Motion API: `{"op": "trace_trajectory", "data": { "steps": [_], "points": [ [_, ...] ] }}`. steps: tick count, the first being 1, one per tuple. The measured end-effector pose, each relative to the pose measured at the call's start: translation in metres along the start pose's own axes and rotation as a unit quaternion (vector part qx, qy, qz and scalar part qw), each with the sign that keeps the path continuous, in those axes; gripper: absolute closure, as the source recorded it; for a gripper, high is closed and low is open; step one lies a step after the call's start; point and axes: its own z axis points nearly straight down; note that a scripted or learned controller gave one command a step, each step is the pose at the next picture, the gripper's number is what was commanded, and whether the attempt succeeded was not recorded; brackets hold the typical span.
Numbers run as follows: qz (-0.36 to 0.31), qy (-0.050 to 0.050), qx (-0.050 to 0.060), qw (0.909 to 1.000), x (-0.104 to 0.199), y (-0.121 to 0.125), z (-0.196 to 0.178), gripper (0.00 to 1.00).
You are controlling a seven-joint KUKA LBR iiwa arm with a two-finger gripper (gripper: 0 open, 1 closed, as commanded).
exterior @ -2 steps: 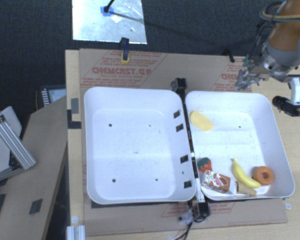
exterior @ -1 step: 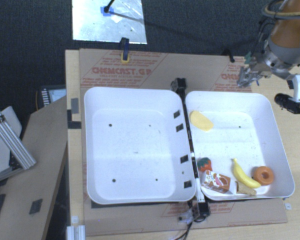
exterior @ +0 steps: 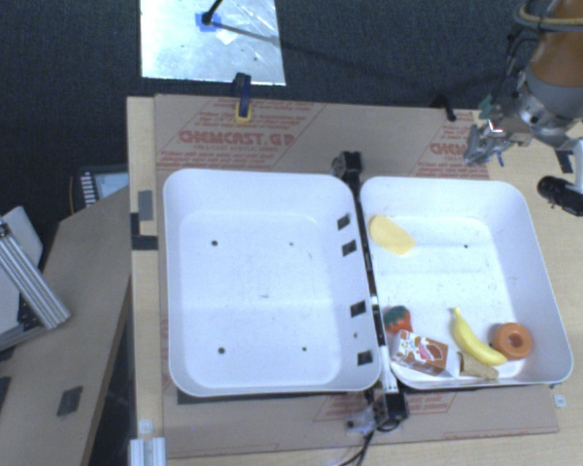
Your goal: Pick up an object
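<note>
The right bin (exterior: 525,223) holds a pale yellow lump (exterior: 392,234) near its upper left corner. Along its front lie a banana (exterior: 470,337), an orange ring-shaped donut (exterior: 512,340), a small printed packet (exterior: 423,353) and a red strawberry-like piece (exterior: 397,318). My gripper (exterior: 483,144) hangs above the bench just beyond the right bin's back rim, well away from all the objects. Nothing shows between its fingers.
The left bin (exterior: 189,260) lies beside the right one, with black clips (exterior: 350,249) along the shared rim. A shiny metal sheet (exterior: 211,27) lies at the back. Aluminium framing (exterior: 15,260) stands at the left.
</note>
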Motion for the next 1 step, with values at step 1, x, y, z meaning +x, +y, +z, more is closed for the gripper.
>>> {"op": "trace_trajectory", "data": {
  "steps": [1],
  "points": [
    [-0.001,0.000,-0.002,1.0000,-0.0004,0.0014,-0.0111,1.00]
  ]
}}
